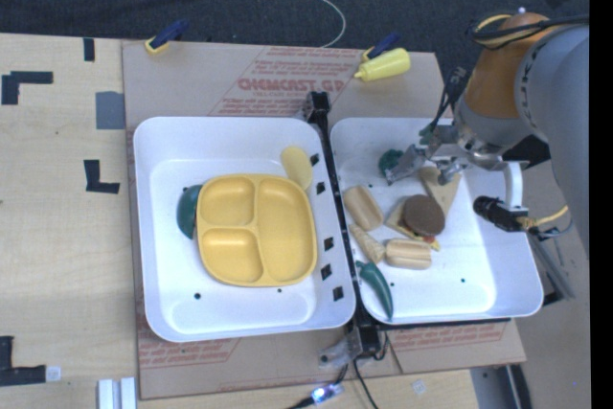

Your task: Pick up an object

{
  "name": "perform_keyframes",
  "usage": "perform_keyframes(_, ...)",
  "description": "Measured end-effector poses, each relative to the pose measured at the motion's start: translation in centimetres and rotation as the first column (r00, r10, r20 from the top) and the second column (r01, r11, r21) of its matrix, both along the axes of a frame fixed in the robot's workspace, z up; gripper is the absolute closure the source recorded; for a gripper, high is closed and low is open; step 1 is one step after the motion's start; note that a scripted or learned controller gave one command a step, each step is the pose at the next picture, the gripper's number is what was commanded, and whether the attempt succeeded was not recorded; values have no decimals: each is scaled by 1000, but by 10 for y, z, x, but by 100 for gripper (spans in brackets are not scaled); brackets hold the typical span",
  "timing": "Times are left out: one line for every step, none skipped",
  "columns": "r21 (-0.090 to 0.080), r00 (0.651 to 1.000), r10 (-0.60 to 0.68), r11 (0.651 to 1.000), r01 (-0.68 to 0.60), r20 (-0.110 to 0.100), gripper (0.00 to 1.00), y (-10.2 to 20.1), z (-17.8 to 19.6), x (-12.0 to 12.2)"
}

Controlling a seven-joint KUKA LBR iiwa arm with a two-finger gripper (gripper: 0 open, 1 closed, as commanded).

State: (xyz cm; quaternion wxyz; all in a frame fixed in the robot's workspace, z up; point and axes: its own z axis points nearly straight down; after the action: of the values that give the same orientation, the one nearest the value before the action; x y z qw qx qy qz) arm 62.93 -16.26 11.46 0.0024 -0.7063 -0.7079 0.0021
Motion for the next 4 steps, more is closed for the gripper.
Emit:
perform_keyframes(-6, 1000, 1, 1000, -1, 10, 0, -1, -28, 2)
perform_keyframes(-5, 1000, 1, 1000, -1, 13, 100, 0, -15, 3)
perform_keyframes(-1, 1000, -1, 1000, 1, 9, 100, 6, 32, -2)
perform_keyframes(-2, 1000, 0, 1000, 0, 12, 100, 11, 89, 8)
